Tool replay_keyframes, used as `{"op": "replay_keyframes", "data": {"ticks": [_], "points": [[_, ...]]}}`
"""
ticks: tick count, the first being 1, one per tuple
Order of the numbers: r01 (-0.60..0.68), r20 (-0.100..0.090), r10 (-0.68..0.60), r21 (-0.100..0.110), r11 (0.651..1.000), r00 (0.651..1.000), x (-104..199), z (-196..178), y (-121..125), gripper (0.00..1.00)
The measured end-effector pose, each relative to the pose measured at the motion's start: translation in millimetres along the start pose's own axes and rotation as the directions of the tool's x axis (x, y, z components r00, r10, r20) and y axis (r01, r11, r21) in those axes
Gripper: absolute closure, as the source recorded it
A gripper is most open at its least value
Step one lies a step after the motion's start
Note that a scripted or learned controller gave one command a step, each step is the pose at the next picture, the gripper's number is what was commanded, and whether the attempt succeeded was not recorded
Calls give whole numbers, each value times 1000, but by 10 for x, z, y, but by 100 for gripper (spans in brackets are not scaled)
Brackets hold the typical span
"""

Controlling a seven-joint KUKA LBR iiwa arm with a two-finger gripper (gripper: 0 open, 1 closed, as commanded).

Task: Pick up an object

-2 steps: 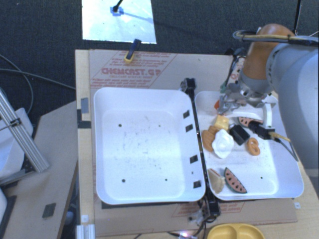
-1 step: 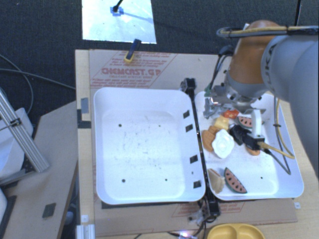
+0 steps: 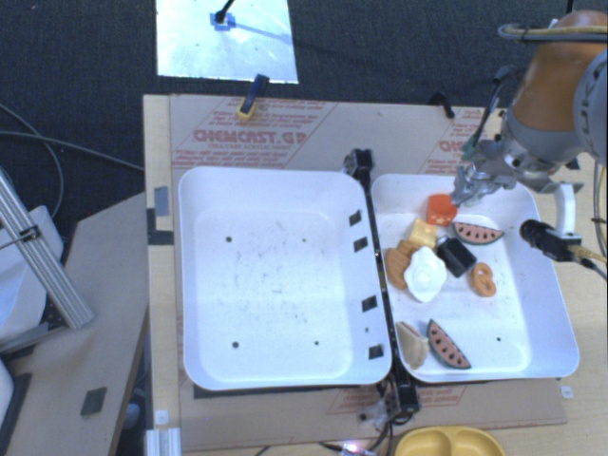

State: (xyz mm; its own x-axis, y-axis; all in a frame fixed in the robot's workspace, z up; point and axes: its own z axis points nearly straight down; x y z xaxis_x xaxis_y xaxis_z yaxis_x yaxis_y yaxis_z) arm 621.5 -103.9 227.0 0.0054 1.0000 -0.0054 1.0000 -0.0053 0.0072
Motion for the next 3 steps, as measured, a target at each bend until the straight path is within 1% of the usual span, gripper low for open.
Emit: {"op": "replay_keyframes", "data": {"ticks": [1, 2, 3], "points": [[6, -7, -6, 12, 1000, 1000, 291, 374, -529, 100], [13, -9, -13, 9, 1000, 1000, 825, 57, -1269, 100], [13, -7, -13, -4, 1000, 1000, 996, -837, -1336, 100]]}}
